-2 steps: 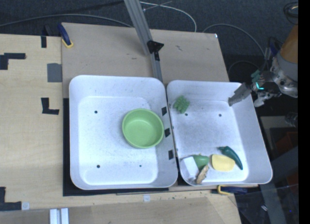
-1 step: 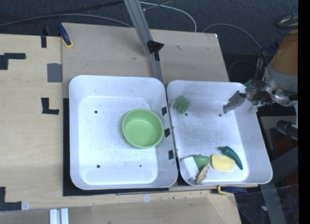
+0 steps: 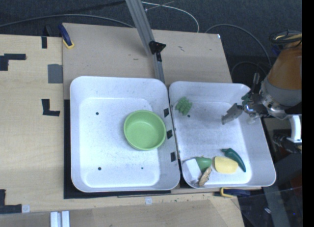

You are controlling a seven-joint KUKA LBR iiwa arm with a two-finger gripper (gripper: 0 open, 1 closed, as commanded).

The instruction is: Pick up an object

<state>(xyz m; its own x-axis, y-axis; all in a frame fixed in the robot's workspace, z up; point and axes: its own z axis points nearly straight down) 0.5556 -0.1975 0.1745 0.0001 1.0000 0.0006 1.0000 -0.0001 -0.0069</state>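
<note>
Green bowl (image 3: 144,130) being kept in left bin (image 3: 83,123), gripper (image 3: 230,116) being hovered over right bin (image 3: 260,167), finger state unclear, yellow object (image 3: 225,165) lying well right of bowl

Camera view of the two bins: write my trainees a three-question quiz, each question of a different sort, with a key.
1. True or false: the green bowl sits in the left bin.
2. Which lies nearest the yellow object in the right bin?
A. small green ridged piece
B. dark green pepper-like item
C. blue clamp
3. Fill in: the hand hangs over the ____ bin.

Key: 1 true; 2 B; 3 right.
</note>
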